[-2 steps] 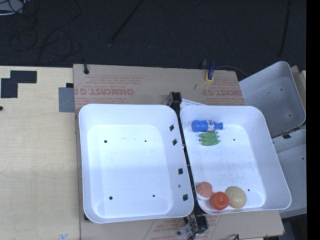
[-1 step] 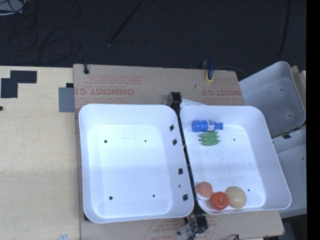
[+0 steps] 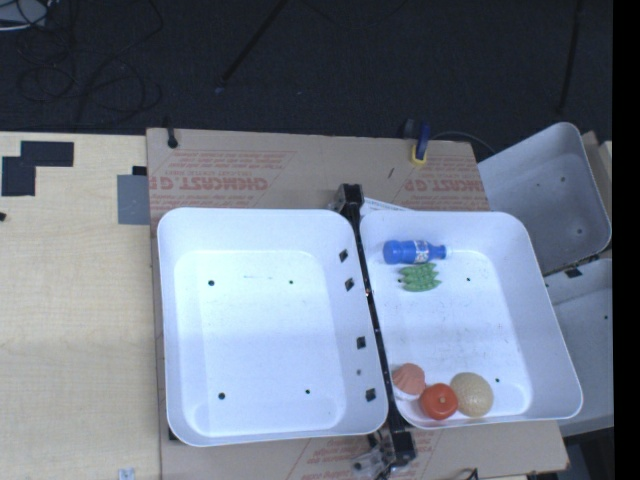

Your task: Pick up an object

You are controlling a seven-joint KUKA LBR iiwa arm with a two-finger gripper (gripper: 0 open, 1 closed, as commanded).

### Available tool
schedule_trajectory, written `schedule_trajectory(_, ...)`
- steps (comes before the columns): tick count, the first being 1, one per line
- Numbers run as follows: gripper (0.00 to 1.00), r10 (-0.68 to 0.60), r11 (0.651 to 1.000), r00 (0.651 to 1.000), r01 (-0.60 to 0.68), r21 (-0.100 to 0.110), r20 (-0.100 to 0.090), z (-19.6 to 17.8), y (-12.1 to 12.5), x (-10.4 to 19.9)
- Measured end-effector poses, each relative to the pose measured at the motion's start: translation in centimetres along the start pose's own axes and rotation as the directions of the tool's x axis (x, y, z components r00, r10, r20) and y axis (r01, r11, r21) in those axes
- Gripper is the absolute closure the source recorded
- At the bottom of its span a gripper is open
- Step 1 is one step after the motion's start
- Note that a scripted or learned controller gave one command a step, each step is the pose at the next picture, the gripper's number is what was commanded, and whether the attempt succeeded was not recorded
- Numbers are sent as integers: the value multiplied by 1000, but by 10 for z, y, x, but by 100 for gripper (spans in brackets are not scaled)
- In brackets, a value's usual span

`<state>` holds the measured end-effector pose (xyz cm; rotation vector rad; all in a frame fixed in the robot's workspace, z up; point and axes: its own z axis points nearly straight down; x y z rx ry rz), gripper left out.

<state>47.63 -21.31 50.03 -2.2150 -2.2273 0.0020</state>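
The right bin (image 3: 520, 268) holds several small objects. A blue bottle (image 3: 413, 252) with a white cap lies on its side near the bin's far left corner. Just in front of it sits a small green leafy piece (image 3: 420, 278). At the near edge three round things sit together: a pale pink shell-like piece (image 3: 408, 378), a red tomato-like ball (image 3: 438, 401) and a beige ball (image 3: 472, 393).
The left bin (image 3: 180, 268) stands beside the right one, joined by a black divider strip (image 3: 362, 308). Both rest on a cardboard sheet (image 3: 260, 173). A grey metal plate (image 3: 545, 193) lies at the right. Light wooden bench surface extends to the left.
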Motion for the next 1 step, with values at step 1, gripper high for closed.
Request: schedule_trajectory(1, 100, 3, 1000, 1000, -3, 2, -1, 9, 0, 0)
